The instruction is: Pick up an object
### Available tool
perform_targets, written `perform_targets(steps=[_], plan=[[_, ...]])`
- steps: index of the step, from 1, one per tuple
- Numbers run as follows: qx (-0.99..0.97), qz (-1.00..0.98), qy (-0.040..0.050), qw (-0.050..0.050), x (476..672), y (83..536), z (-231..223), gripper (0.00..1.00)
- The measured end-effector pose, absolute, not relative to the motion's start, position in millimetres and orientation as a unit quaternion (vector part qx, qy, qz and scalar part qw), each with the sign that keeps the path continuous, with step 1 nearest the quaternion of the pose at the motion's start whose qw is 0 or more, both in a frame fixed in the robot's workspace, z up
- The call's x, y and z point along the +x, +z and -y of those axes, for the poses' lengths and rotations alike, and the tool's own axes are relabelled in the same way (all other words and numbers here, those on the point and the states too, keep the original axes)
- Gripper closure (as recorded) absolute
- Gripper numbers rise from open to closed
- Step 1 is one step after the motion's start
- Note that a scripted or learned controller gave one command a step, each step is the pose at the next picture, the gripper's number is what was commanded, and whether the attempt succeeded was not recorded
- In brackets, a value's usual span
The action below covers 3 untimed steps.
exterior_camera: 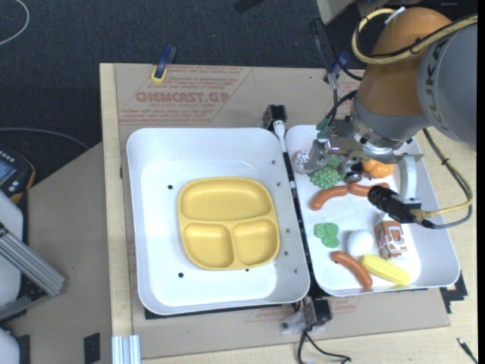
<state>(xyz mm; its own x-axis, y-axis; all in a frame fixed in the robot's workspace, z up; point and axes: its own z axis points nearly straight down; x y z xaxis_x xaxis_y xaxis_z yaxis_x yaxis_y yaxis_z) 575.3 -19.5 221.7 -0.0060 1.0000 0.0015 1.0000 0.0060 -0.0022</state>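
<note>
While the task names no one object, the likeliest target is the green bumpy piece (324, 177) near the far left corner of the right bin (443, 260), since the hand (330, 155) sits just above it. Whether the hand is wide or narrow I cannot tell; its metal parts blur into the clutter, and nothing shows clearly between them. The step in hand looks like the reach down over the pile, with no grasp yet made. The next move seems to call for a straight descent onto one piece and a clean close, with care that the neighbours do not get pinched too.

Just beside the green piece lies a sausage (339, 194), and an orange piece (377, 168) sits under the wrist. Toward the near edge lie a green leaf (327, 233), a white egg (359, 242), a second sausage (353, 267), a yellow corn (386, 270) and a small box (392, 238). A black cylinder (388, 202) on a cable hangs over the middle of the bin and could crowd the approach.

The left bin (148, 226) holds a yellow tray (227, 222) in its middle, well apart from the hand. Both bins rest on the surface (114, 127).
</note>
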Motion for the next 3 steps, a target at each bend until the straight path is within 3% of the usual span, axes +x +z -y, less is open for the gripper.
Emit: perform_targets(steps=[2, 3], plan=[[-0.705, 0.709, -0.0016, -0.001, 586.1, 221.5, -85.2, 1.00], [-0.707, 0.707, -0.0011, -0.001, 590.8, 234.9, -74.4, 1.00]])
